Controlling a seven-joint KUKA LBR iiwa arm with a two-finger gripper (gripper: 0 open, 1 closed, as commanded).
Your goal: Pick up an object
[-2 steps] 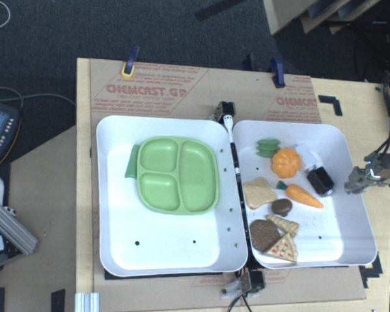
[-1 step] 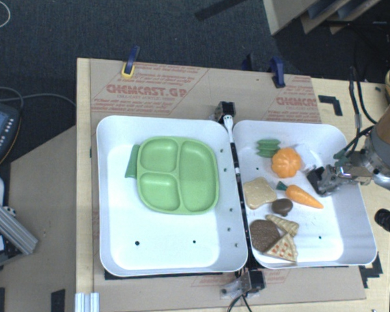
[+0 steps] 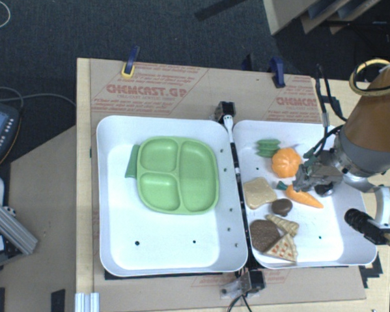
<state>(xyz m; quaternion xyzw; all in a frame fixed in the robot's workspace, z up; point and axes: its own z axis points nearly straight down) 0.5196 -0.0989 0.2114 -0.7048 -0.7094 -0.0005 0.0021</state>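
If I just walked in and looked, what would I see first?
Probably the big green plate with three sections, alone in the left bin. Next, the pile of toy food in the right bin: a round orange, a carrot and a pizza slice. The robot's gripper hangs right above the carrot, beside the orange.

The arm (image 3: 373, 122) runs off the right edge — its gripper (image 3: 309, 176) hides the carrot's (image 3: 305, 197) top end.
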